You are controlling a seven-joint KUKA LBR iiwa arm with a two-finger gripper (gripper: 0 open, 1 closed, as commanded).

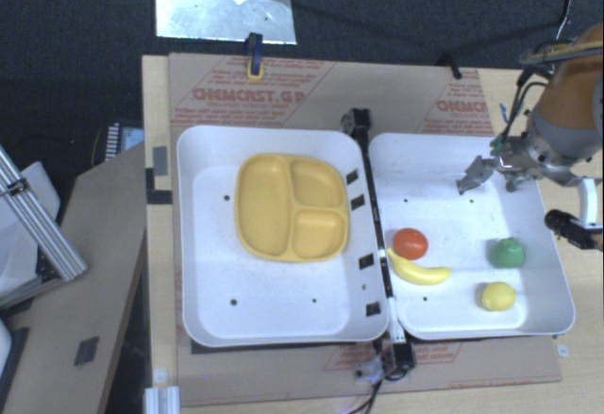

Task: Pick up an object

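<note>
Gripper (491, 178): hangs over the far part of the right bin (444, 205), well apart from all the fruit. Cannot tell how far open; nothing seen in its grasp.

Four candidates in the right bin, all nearer the camera than the gripper:
- Red fruit (409, 240), close to the bin's left wall, touching or just beside the banana (420, 273).
- Green fruit (508, 253), toward the right wall, standing clear.
- Lemon (497, 295), just nearer than the green fruit, also clear.

Over in the left bin (208, 242), lying flat: a yellow tray (290, 207) with three compartments.

Judged handling: probably toy fruit, so light, stiff and not fragile, but smooth-skinned and likely slippery. Round ones apt to roll or squirt out under an off-centre pinch; best taken straight down across the widest part. Banana unlikely to roll; best gripped across its narrow middle, at right angles to the curve. Red fruit awkward, being crowded by the banana and the wall. Green fruit or lemon probably easiest, with free space on each side. Tray too broad and flat for a pinch except at its rim.
</note>
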